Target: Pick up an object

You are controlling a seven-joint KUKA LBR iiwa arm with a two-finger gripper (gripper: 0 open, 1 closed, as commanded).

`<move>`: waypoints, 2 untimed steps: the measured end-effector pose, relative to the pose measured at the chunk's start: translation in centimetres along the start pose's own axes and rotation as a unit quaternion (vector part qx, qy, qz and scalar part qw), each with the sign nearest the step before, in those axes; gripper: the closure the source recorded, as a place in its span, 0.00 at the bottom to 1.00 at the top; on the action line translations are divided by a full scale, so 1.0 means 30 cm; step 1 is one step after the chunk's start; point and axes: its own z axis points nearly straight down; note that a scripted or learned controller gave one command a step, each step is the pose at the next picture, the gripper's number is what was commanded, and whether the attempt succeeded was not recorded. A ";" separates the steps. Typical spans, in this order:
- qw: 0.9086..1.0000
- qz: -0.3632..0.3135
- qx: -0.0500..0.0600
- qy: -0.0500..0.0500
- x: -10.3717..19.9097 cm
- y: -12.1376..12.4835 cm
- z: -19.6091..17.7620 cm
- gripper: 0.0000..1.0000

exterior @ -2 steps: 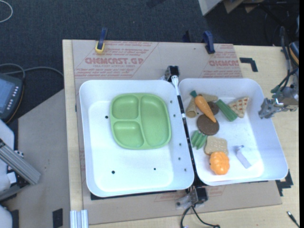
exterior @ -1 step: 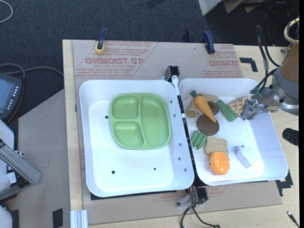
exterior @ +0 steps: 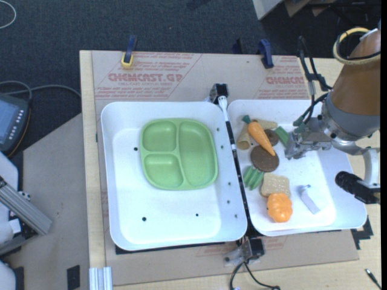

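The jaws (exterior: 296,145) hang low over the right bin (exterior: 338,219); how far apart they stand cannot be told. Beside them lie one orange carrot (exterior: 260,136), one brown disc (exterior: 264,159), one orange fruit (exterior: 279,206) and one bread slice (exterior: 275,185). One green divided plate (exterior: 179,154) sits mid left bin (exterior: 121,192).

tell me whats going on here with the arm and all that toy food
A grey and orange robot arm reaches in from the right, its gripper low over the right bin, beside the pile of toy food. That pile includes a carrot, a brown disc, a slice of bread and an orange fruit. Nothing visibly sits between the fingers, so no pick is confirmed. The left bin holds a green divided plate.
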 end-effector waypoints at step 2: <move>1.000 0.000 0.001 0.000 0.359 -0.047 0.031 1.00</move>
